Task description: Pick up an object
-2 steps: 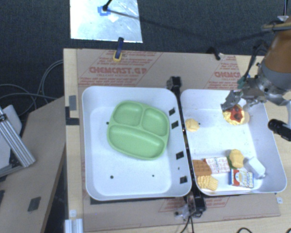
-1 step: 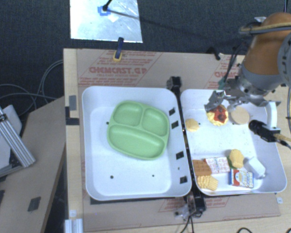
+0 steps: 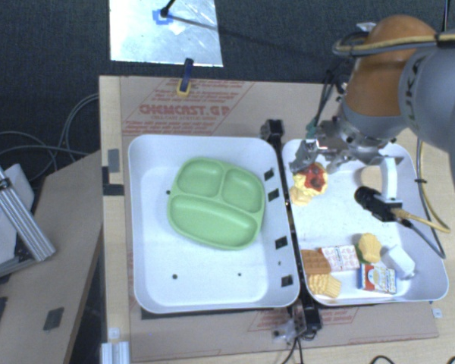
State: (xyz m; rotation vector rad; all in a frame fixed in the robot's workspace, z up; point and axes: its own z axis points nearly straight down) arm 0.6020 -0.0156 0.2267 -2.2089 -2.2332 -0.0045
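Note:
My gripper hangs over the far left corner of the right bin. Directly below and touching or nearly touching it is a small red and yellow toy food piece; whether it is gripped I cannot tell. Along the bin's near edge lie two tan crackers, a small red and white packet, a yellow lump, a white piece and a blue, white and red carton.
The left bin holds a green divided plate. A black-clipped divider separates the two bins. The arm's grey and orange body looms over the right bin's far side.

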